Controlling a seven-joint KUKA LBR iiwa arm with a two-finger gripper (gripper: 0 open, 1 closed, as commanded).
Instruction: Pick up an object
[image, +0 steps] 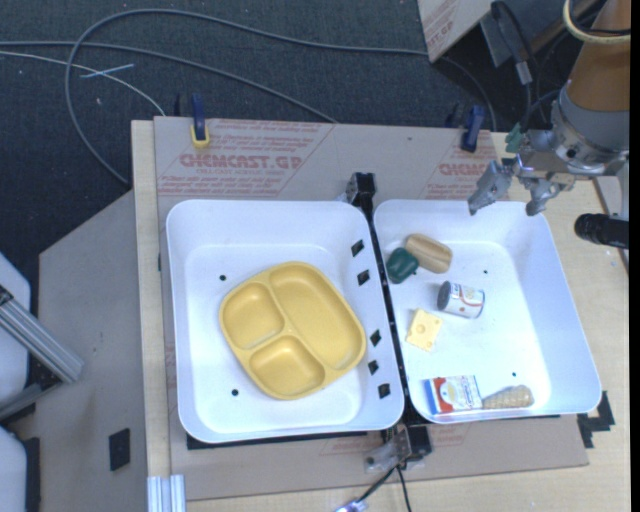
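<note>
My gripper (512, 197) hangs open over the far rim of the right bin (560, 300), its two grey fingers spread apart with nothing between them. Below it in that bin lie a tan bread roll (429, 252), a dark green piece (401, 265), a small can on its side (460, 299), a yellow cheese wedge (425, 329), a red and white carton (452, 393) and a waffle cone (510, 398). The roll is the nearest object to the gripper, lying down and to its left.
The left bin (195, 300) holds a yellow three-compartment plate (291, 329). Black clips run along the divider between the bins (375, 290). Blue clamps (199, 119) sit at the board's far edge. Cables trail over the dark floor beyond.
</note>
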